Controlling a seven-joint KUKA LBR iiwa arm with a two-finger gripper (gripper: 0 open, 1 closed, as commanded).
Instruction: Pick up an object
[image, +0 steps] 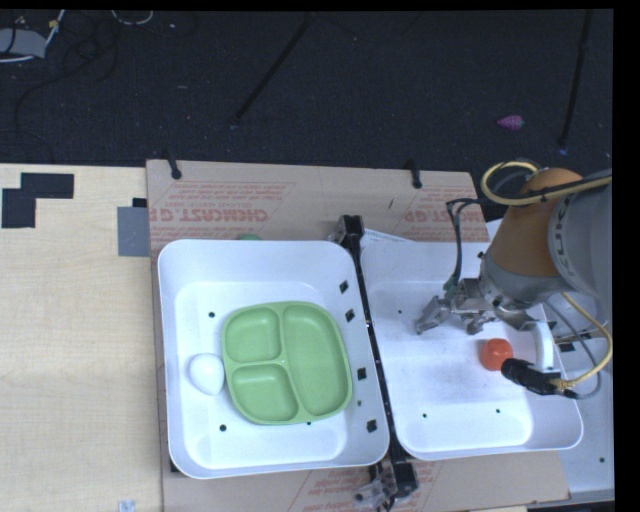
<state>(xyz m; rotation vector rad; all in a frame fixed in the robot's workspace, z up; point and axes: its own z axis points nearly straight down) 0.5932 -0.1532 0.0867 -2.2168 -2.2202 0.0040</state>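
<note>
In the camera view, two white bins sit side by side on the surface (70, 330). The arm comes in from the right of the frame, over the right bin (450, 410).

The hand (450, 322) is low in the right bin, near the middle of its upper half. It looks released, and nothing sits between its fingers (428, 322).

The closest thing to pick up is the orange ball (494, 352). It is small and round. It lies in the right bin, just beside the hand, a little lower and to the right in the frame. The hand is not over it yet.

The left bin (170, 300) holds a green plate (286, 362) with three parts. A white egg (207, 373) lies touching the plate's left edge. Both are well apart from the hand, so I think the ball is the best pick.

To do this well, I think the hand should lift a bit first. Then it should slide right and down in the frame until the ball is right under its middle. Next it should go straight down, with one finger on each side of the ball. Then it should close slowly.

The ball may roll if a finger bumps it. The arm also hides some of that spot, so going slow would help. The hand should lift only once the ball is snug.
</note>
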